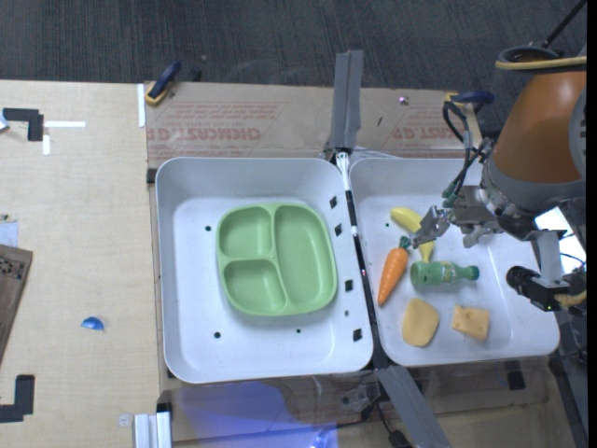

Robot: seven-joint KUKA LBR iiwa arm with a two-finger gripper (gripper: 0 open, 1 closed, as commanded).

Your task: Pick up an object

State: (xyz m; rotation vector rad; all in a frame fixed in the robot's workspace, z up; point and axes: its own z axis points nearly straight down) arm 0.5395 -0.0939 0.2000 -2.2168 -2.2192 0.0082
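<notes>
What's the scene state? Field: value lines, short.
left bin: holds green divided plate, three compartments
right bin: holds banana, carrot, green bottle lying on its side, two yellow-orange food pieces
gripper: over right bin, tips near banana and carrot top
grasp: nothing seen between fingers
arm: enters from right

Arm [546, 129]: bulky rounded orange band, grey housing under it, pale ring on top. Black cables [464, 147] loop off its left side down to the wrist, one with a blue-tipped connector. End effector [432, 227] left of the orange band: small, dark grey metal, thin fingers. Black bracket [534, 287] and white plate below the band.
</notes>
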